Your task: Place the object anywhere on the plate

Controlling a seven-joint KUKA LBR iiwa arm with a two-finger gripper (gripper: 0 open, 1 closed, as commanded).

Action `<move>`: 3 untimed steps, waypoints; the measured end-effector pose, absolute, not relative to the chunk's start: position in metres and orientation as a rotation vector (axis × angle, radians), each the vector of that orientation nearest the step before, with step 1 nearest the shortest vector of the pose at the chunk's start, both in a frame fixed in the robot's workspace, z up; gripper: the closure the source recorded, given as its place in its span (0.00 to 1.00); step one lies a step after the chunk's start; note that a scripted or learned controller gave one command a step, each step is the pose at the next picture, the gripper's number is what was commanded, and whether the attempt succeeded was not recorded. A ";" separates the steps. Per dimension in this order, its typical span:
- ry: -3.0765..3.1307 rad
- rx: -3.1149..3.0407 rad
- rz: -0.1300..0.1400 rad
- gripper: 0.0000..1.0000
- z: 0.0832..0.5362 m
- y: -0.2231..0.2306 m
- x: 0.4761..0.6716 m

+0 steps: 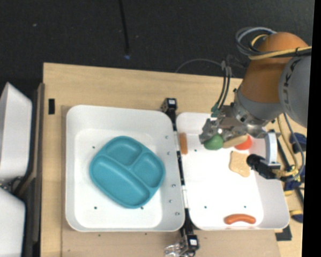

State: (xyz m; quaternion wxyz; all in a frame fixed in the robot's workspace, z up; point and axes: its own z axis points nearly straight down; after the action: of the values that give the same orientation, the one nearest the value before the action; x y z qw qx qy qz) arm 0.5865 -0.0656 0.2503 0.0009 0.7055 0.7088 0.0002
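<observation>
A teal divided plate [127, 171] lies in the left white bin [76, 148]. My gripper [218, 135] hangs over the back of the right bin [215, 209], reaching in from the right. A small round green object [214, 143] sits right at the gripper's tip, partly covered by it. Whether it is gripped or just lies beneath is unclear. A red-orange object [245, 141] peeks out behind the gripper.
A tan, bread-like piece [239, 162] lies right of the gripper. An orange sausage [239, 219] rests near the right bin's front edge. A small brown piece [184, 145] lies along that bin's left wall. A black cable fitting [260, 165] hangs by the tan piece.
</observation>
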 end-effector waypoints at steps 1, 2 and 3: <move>2.229 2.212 0.004 1.00 0.259 -0.014 0.608; 2.228 2.212 0.004 1.00 0.256 0.038 0.635; 2.226 2.214 0.001 1.00 0.242 0.084 0.648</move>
State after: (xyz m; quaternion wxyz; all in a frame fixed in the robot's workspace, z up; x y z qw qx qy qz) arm 0.6481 0.0837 0.2420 0.0009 0.7051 0.7091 0.0002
